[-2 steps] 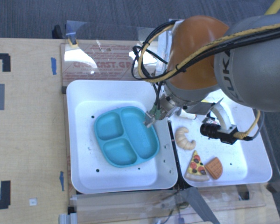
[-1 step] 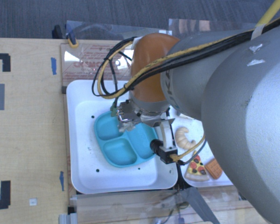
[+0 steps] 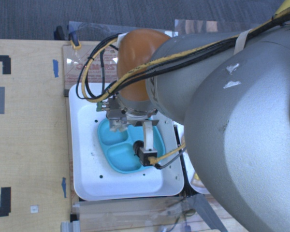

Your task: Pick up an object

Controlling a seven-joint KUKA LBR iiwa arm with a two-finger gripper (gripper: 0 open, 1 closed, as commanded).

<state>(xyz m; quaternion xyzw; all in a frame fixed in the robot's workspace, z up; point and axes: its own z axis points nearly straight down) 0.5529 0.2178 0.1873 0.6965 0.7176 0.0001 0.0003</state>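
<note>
Hand (image 3: pixel 119 125): down over the tray's far compartment, at or near its surface; how far open, could not tell; no grip seen.
Tray (image 3: pixel 122 159): blue, divided, lay flat in the white bin (image 3: pixel 85 151), partly hidden under the arm (image 3: pixel 222 105).
Risk 1: tray looked wide, shallow and slick, so a close on rim or divider might have slipped off.
Risk 2: an off-centre press might have tipped it or skidded it toward the bin wall.

Turq. dish (image 3: pixel 118 157), wht bin (image 3: pixel 84 178), orange wrist band (image 3: pixel 135 57).
</note>
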